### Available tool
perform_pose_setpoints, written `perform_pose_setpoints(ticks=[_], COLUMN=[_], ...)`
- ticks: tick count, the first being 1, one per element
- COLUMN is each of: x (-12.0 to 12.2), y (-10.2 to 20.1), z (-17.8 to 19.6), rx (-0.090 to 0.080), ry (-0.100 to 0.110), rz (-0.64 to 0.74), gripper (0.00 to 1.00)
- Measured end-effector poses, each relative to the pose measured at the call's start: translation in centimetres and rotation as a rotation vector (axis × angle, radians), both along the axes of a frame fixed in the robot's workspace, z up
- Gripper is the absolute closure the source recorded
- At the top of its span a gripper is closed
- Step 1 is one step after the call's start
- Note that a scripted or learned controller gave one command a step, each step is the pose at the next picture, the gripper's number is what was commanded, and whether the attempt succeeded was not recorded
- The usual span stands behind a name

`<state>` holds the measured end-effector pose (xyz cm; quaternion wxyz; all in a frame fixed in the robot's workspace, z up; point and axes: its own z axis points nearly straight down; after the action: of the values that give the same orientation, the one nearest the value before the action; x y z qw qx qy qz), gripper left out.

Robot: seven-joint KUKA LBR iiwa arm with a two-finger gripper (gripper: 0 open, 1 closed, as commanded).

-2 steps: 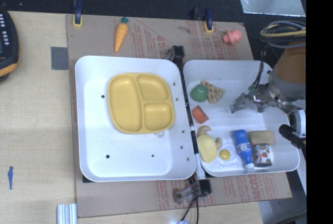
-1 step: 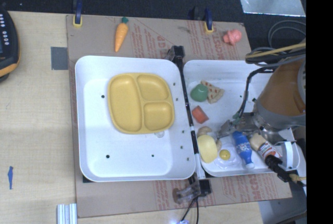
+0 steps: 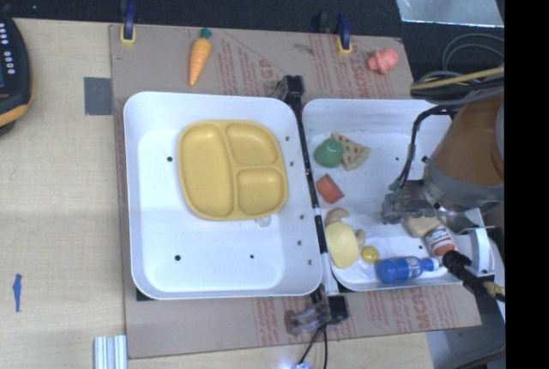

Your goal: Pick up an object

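Hovering low over the right half of the right-hand shallow white bin (image 3: 377,114), the tool (image 3: 401,208) on the grey arm with the orange band (image 3: 470,154); whether open or closed, impossible to tell from this slanted look down, and nothing visibly gripped. Just beside it, toward the bin's right wall, a small tan rounded lump (image 3: 419,226), likely the piece in hand for this try: probably light and firm, best pinched across its short width. Along the bin's near edge, a blue plastic bottle (image 3: 401,269) lying on its side, smooth and apt to roll, so better taken across the barrel. Near the left wall, a soft-looking yellow toy (image 3: 342,244), a small yellow ball (image 3: 369,254), an orange-red block (image 3: 329,187), a green round piece (image 3: 328,154) and a pizza-slice toy (image 3: 352,150), all light, well apart from the tool. In the left white bin (image 3: 154,264), a yellow divided plastic plate (image 3: 232,169).
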<state>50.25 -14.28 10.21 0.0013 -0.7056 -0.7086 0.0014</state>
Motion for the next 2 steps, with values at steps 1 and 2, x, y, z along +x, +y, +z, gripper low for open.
perform_pose_setpoints(ticks=[1,2], x=[6.54,6.06], y=[9.47,8.84], z=[9.94,9.32], rx=[0.002,0.0], ry=[-0.014,0.0], rz=[0.01,0.001], gripper=[1.0,0.0])
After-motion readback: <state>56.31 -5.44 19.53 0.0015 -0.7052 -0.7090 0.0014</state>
